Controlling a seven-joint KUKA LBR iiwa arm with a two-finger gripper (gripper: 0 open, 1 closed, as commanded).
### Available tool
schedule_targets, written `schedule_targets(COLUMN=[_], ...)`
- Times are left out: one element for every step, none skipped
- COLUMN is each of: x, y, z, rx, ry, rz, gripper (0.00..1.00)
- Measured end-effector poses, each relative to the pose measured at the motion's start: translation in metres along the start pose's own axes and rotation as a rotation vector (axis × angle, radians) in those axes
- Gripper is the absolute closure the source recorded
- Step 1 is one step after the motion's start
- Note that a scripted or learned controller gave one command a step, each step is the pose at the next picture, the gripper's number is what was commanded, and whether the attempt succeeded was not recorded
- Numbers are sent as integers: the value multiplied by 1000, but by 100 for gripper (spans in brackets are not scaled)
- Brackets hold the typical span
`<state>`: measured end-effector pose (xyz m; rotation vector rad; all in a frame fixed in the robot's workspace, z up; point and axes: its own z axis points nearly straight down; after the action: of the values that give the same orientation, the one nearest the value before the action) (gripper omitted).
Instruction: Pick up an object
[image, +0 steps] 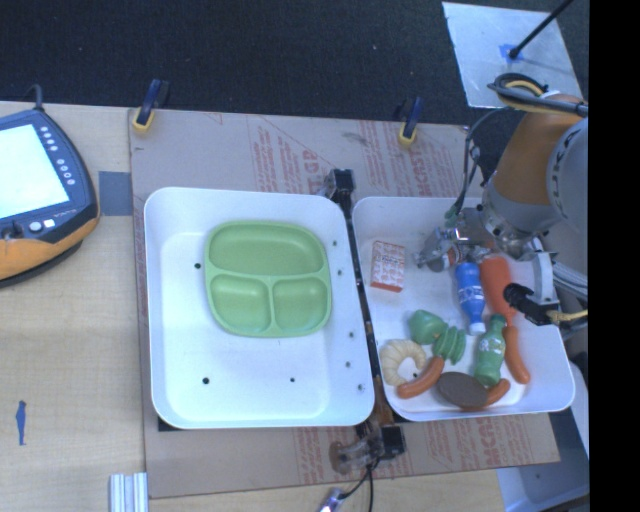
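Blue tube (468, 291), right bin (560, 395): likely light, stiff, slick plastic; grasp across mid-body. Gripper (440, 250) just above-left of it; finger state cannot be told.

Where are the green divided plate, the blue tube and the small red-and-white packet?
green divided plate (268, 277): camera view, left bin; point where its dividers meet.
blue tube (469, 292): camera view, right bin; point on its blue body.
red-and-white packet (388, 266): camera view, right bin; point on its face.
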<state>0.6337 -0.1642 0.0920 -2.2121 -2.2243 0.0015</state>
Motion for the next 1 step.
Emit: schedule_targets(x=[-2], y=[0], z=[-11], rx=[2], ry=[-2], rz=[0], gripper=[100])
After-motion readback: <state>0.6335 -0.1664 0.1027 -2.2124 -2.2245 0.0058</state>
